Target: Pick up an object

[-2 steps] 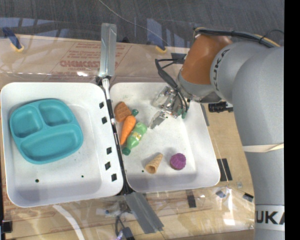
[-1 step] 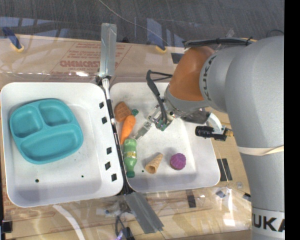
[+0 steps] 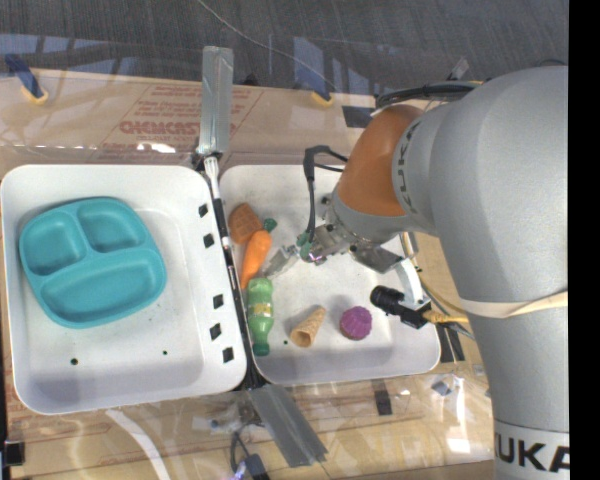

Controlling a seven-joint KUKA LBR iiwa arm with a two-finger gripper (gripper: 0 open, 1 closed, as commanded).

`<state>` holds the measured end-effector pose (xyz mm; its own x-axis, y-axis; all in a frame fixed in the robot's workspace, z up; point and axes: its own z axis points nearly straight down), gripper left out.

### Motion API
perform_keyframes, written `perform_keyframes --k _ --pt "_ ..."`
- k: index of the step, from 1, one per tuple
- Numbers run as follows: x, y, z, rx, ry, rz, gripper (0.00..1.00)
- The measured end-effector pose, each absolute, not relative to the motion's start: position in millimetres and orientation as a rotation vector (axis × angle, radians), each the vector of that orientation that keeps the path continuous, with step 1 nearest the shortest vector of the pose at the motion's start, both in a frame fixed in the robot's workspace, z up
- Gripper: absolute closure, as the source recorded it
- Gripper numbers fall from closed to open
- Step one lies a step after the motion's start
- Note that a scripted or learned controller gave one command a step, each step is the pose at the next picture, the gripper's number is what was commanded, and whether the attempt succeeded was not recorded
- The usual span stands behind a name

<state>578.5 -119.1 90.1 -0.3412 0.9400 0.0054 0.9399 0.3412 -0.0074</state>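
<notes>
Two shallow white bins sit side by side on the counter (image 3: pixel 90 118): the left bin (image 3: pixel 40 368) holds one teal divided plate (image 3: pixel 90 260), and the right bin (image 3: pixel 330 368) holds five small things. Taking the carrot (image 3: pixel 254 256) as the landmark, one brown bread-like piece (image 3: pixel 243 222) lies just above it, touching or nearly touching its top end; one green bottle (image 3: pixel 260 308) lies just below it, close along the bin's left wall; one cone (image 3: pixel 307 325) lies below and to the right of it; one purple ball (image 3: pixel 356 322) lies farther right of the cone.

The brown sheet under the bins bears red print, mirrored and too faint to read with certainty. White letters "UKA" show on the arm's base (image 3: pixel 530 453), low and far right of the carrot.

One grey arm with an orange band (image 3: pixel 375 173) reaches in from the right. Its tool (image 3: pixel 305 248) hangs low, just right of the carrot's upper end, near it; whether it touches is unclear. How far the tool stands open, and whether it grips anything, I cannot tell
</notes>
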Motion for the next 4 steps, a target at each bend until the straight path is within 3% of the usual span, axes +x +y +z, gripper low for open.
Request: perform_keyframes --k 1,2,3,4 --pt "613.8 -137.2 90.5 -2.243 -2.194 0.005 0.0" --pt "613.3 -135.0 99.2 -2.229 -2.201 0.011 1.0" --pt "657.4 -129.7 214.4 -2.415 -2.011 -0.002 1.0" --pt "641.9 -83.4 189.1 -2.489 -1.905 0.011 1.0"
